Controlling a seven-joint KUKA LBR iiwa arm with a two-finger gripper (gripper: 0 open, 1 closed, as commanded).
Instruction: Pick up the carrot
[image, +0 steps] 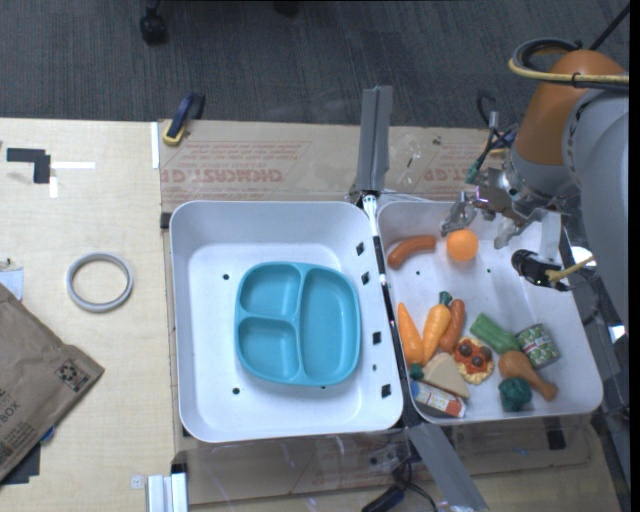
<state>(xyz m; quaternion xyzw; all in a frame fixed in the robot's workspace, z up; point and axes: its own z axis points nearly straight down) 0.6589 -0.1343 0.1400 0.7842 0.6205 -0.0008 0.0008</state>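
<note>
Your gripper (487, 215) hangs fingers wide, holding nothing; the carrot (435, 330) lies toward seven o'clock, its long axis nearly twelve-to-six.

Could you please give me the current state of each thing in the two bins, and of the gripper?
carrot: lying in the right bin, leaning on neighbouring food, not gripped.
orange: loose in the right bin, just below the gripper.
sausage: lying flat, alone.
blue tray: in the left bin, upright.
gripper: above the right bin's far edge, holding nothing.
</note>
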